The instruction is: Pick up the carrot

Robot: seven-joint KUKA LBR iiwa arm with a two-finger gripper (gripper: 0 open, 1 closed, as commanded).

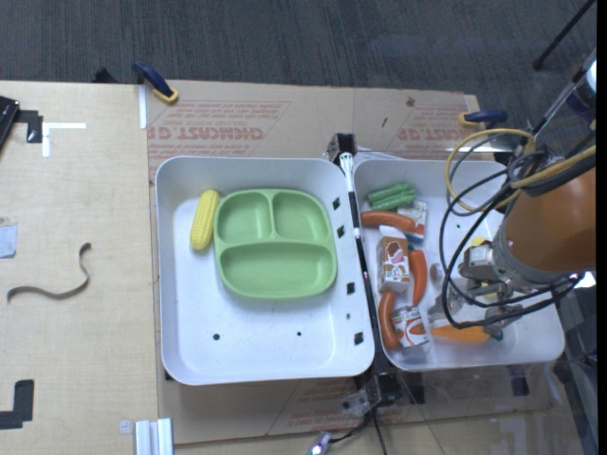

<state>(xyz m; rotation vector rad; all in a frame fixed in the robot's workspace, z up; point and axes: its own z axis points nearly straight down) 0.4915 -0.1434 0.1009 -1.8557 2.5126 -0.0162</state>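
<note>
Here the carrot lies just below the jaws.

The arm's wrist and cables cover the gripper and part of the carrot in the right bin, while the frame's right edge cuts the arm off.

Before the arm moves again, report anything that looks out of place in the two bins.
The corn cob lies on the left bin's floor beside the green divided plate, not in a compartment. In the right bin the food is heaped along the left wall, the carrot lying apart under the arm. Nothing looks spilled or damaged.
</note>
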